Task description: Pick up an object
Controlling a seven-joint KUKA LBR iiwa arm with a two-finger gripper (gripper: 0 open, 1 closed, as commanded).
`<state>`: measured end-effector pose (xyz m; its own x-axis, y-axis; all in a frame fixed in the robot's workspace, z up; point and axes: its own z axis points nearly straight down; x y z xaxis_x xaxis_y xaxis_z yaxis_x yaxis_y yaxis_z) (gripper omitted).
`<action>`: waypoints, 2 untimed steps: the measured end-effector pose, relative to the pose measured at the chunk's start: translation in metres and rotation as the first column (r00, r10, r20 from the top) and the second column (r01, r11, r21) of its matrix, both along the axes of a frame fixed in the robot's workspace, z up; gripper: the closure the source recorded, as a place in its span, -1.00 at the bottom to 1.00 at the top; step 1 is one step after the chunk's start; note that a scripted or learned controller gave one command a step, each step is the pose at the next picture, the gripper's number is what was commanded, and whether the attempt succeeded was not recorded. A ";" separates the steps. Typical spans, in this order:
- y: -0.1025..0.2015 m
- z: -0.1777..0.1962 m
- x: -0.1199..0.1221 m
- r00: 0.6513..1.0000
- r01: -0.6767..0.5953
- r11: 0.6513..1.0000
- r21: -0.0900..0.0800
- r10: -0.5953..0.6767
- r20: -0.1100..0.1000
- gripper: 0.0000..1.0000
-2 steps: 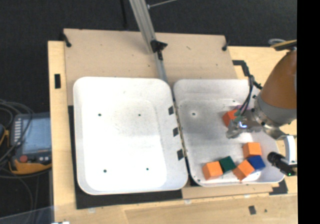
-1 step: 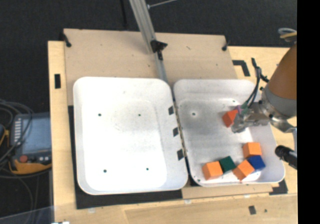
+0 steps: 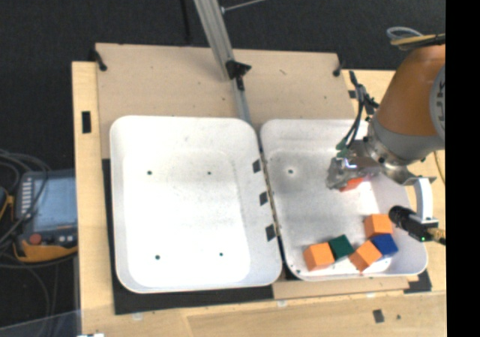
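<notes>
- Gripper (image 3: 346, 175) hangs over the right bin (image 3: 300, 200), mid-bin toward its right edge, with a red block (image 3: 349, 185) just under it; jaw state cannot be told.
- Orange, green and blue blocks (image 3: 352, 247) cluster at the bin's near right corner.

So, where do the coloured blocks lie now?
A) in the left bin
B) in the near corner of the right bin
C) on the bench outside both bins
B: the orange blocks, the green block and the blue block cluster in the right bin, at its near edge.
</notes>
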<state>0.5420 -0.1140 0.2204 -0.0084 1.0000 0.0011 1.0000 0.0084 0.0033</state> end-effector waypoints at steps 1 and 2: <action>0.042 -0.006 0.023 1.000 0.001 1.000 0.000 -0.001 -0.002 1.00; 0.088 0.004 0.036 1.000 0.001 1.000 0.001 -0.001 -0.001 1.00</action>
<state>0.5784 -0.0259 0.2240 -0.0079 1.0000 0.0018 1.0000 0.0079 0.0022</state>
